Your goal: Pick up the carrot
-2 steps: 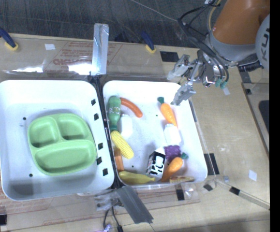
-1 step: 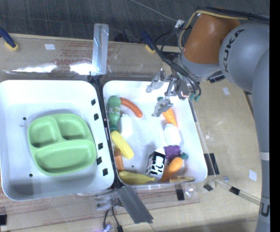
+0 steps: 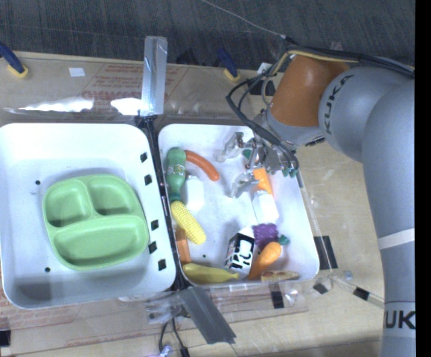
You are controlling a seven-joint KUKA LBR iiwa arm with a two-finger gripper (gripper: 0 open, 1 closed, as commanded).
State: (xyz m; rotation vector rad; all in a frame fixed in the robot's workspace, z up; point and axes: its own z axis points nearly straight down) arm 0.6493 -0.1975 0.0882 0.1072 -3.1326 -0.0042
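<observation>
Jaws (image 3: 254, 166) are sitting clamped on the carrot (image 3: 263, 181), hanging over the right bin (image 3: 304, 222), near the sausage (image 3: 202, 165).

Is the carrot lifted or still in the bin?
Cannot tell lifted. The carrot sits at the gripper, over the right bin; contact with the floor is unclear.

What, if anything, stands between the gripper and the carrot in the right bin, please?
Nothing visible does. The gripper is already at the carrot, near the right bin's far right side, and the orange piece shows between its fingers.
</observation>
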